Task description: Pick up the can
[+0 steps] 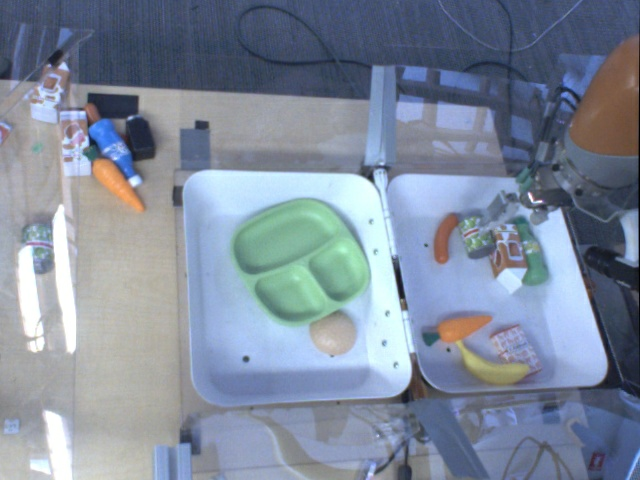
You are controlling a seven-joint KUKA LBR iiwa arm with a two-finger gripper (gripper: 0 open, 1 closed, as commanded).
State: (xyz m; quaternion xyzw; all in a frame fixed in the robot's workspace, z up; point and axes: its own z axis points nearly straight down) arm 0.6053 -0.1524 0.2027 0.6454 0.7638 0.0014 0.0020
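2 bins: left bin [215, 368] and right bin [420, 268], white, shallow, side by side on the bench [120, 298].
Can [477, 238]: small, green label, upper middle of the right bin, just left of a brown and white carton [509, 251], apparently touching it.
Claw [522, 196]: over the right bin's upper right part, just above and to the right of the can; spread or pressed together, cannot tell; nothing seen held.
Arm [605, 118]: orange band at the right edge, reaching in over the bin's far corner.
Around the can: red-orange sausage [444, 238] to its left, green vegetable [535, 260] beyond the carton.
Front of right bin: carrot [462, 329], banana [494, 369], red-patterned packet [516, 345] touching the banana.
Left bin: green divided plate [300, 260], round beige item [333, 335] at its front edge.
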